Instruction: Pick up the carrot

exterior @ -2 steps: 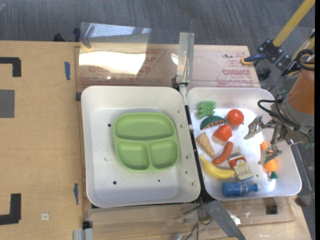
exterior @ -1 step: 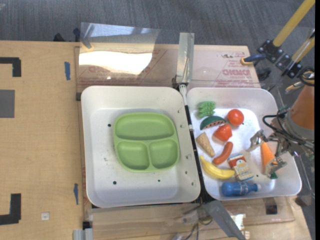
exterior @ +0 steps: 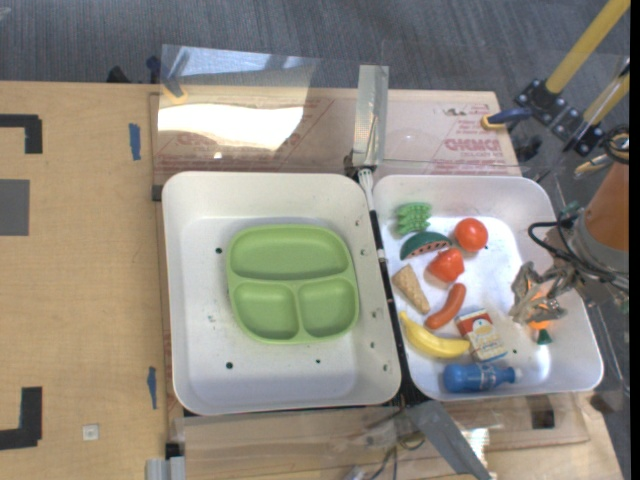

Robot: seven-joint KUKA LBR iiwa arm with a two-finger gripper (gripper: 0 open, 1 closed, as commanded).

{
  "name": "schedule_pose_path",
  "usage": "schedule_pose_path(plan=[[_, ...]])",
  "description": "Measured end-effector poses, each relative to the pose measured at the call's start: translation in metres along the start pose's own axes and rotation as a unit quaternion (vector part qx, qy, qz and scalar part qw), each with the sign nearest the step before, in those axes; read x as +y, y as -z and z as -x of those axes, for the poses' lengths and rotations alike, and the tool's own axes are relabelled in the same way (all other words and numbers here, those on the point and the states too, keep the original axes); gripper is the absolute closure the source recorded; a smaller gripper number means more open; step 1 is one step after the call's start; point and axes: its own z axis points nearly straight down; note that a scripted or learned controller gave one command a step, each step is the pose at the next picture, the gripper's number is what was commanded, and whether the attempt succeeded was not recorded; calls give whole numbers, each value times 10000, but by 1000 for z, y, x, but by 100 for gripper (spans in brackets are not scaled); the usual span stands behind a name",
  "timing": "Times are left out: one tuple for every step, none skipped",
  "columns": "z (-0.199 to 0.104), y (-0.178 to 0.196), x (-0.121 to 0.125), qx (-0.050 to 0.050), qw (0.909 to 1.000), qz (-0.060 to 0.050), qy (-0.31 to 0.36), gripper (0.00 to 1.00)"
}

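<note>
The carrot (exterior: 544, 316), small and orange with a green end, lies on the floor of the right bin (exterior: 575, 363) near its right wall. My gripper (exterior: 537, 290) hangs low right over it, reaching in from the right. Its fingers (exterior: 520, 288) stand apart on either side of the carrot's upper end. The gripper is open, and the carrot still rests on the bin floor.
The right bin also holds broccoli (exterior: 411, 215), a watermelon slice (exterior: 424, 244), a tomato (exterior: 470, 233), a red pepper (exterior: 446, 265), a sausage (exterior: 445, 307), a banana (exterior: 432, 336), a small carton (exterior: 484, 334) and a blue bottle (exterior: 478, 376). A green divided plate (exterior: 293, 281) lies in the left bin (exterior: 190, 298).
</note>
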Motion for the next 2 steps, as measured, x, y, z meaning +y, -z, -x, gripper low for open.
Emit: schedule_pose_path(plan=[[0,-1,0,6,10000,7,-2,0],[-3,-12,31,56,9995,10,-305,0]])
